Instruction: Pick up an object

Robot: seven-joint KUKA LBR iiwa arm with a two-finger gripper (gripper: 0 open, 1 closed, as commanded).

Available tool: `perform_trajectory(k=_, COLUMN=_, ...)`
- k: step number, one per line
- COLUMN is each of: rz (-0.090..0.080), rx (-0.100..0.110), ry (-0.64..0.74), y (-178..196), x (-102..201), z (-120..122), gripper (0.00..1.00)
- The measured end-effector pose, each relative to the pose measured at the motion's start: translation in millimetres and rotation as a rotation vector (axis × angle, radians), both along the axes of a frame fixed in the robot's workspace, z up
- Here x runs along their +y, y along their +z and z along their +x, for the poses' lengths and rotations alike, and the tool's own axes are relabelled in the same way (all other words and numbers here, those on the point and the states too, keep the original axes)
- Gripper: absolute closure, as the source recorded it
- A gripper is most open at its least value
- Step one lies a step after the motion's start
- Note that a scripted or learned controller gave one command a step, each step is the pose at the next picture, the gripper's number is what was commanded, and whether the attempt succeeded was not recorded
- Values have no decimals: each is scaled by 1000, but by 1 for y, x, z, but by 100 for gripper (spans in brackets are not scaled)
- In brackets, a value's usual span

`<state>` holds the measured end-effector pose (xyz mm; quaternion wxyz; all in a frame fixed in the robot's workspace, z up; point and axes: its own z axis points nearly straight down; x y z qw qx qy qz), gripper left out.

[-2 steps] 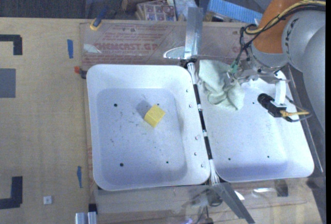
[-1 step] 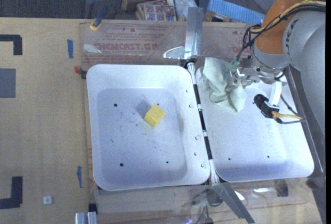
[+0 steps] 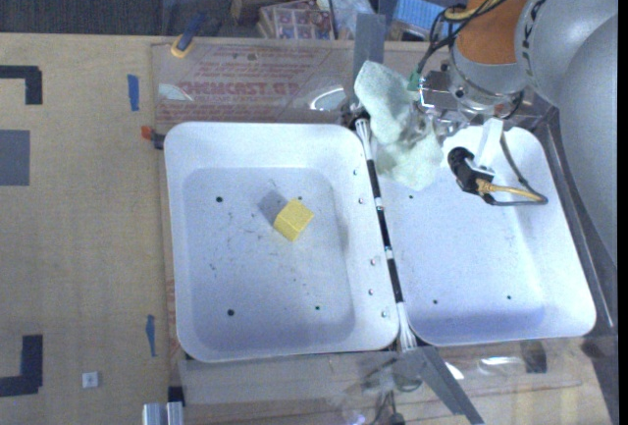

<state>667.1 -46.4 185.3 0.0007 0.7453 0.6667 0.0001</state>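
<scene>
We see a small yellow block, roughly cube-shaped, lying on the floor of the left bin, a little toward its far side and near its middle, turned at a slant to the bin walls with a grey shadow just beside it on the far left. A pale, whitish-green crumpled cloth hangs raised over the far end of the divide between the bins, its lower folds drooping toward the far left corner of the right bin.
</scene>
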Motion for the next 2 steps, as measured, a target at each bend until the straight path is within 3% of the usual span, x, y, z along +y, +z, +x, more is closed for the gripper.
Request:
perform_trajectory(k=1, rz=0, rx=1, ry=-110, y=105, x=6, z=-22, gripper=100)
perform_trajectory(k=2, rz=1, rx=4, ry=204, y=51, x=46, z=-8, gripper=100)
